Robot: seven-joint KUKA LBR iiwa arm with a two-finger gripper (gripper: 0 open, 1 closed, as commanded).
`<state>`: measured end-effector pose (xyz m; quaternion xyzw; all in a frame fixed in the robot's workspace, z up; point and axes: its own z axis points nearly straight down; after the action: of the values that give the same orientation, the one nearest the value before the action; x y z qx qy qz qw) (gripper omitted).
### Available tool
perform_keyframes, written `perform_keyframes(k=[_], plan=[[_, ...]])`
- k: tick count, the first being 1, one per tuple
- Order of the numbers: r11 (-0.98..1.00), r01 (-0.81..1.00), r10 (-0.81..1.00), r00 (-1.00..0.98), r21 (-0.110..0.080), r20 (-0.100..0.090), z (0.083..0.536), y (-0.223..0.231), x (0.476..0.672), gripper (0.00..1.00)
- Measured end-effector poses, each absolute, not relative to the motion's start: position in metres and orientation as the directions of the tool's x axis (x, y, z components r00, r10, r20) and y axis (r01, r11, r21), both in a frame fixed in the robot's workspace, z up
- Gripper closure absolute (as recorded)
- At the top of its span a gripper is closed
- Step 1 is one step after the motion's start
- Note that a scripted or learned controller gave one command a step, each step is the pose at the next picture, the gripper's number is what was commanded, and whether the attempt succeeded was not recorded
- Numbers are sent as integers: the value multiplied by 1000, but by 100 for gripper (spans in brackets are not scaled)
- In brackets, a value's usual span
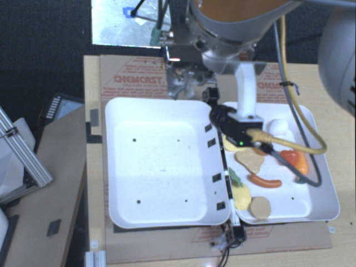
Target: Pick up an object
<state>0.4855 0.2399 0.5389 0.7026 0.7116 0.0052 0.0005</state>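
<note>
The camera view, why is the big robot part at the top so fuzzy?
In the camera view, the arm sits close to the lens, so it blurs; the bins and toy food below look sharper, and a bright patch glares at top left.

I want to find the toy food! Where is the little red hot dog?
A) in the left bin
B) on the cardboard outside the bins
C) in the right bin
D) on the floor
C: the red hot dog lies in the right bin, between the bread slice and the round cracker.
</note>
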Motion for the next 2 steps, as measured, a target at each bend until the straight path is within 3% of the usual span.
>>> perform_keyframes(k=[2], plan=[[4,1000,1000,-4,1,1,535,234,486,100]])
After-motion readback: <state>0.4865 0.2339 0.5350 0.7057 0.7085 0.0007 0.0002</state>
